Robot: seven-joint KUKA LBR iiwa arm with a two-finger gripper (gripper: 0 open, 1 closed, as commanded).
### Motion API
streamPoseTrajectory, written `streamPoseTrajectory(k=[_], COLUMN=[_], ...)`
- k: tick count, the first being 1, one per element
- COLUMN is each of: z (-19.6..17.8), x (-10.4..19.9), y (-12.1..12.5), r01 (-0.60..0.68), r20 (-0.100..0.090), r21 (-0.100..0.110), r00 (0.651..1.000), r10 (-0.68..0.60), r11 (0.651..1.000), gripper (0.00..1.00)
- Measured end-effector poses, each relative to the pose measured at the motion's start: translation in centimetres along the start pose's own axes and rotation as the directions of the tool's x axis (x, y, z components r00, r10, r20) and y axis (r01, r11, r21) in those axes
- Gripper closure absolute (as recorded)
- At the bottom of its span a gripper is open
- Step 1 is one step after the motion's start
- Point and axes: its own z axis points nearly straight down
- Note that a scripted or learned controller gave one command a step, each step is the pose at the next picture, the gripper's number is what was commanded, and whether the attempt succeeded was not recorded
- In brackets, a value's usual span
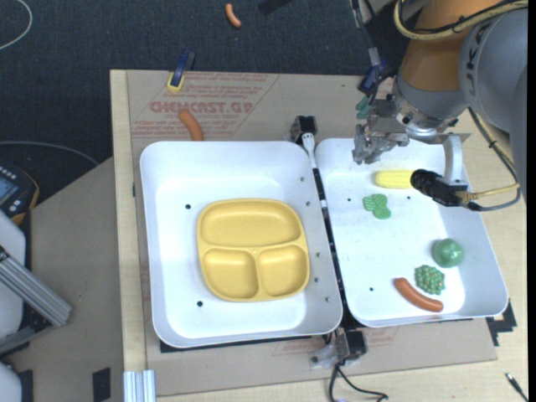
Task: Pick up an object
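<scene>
Gripper hangs over the far end of the right bin; whether it is wide or narrow cannot be told. Yellow corn lies just beside it, nothing gripped. Left bin holds a yellow divided tray.
</scene>
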Motion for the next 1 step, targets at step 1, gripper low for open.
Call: streamPoseTrajectory(k=[1], z=[-1.82], x=[1.29], y=[2.45], r01=[-0.001], r20=[0.001], r21=[-0.001], r00=[1.0], r10=[0.001], r11=[1.0], gripper=[1.0])
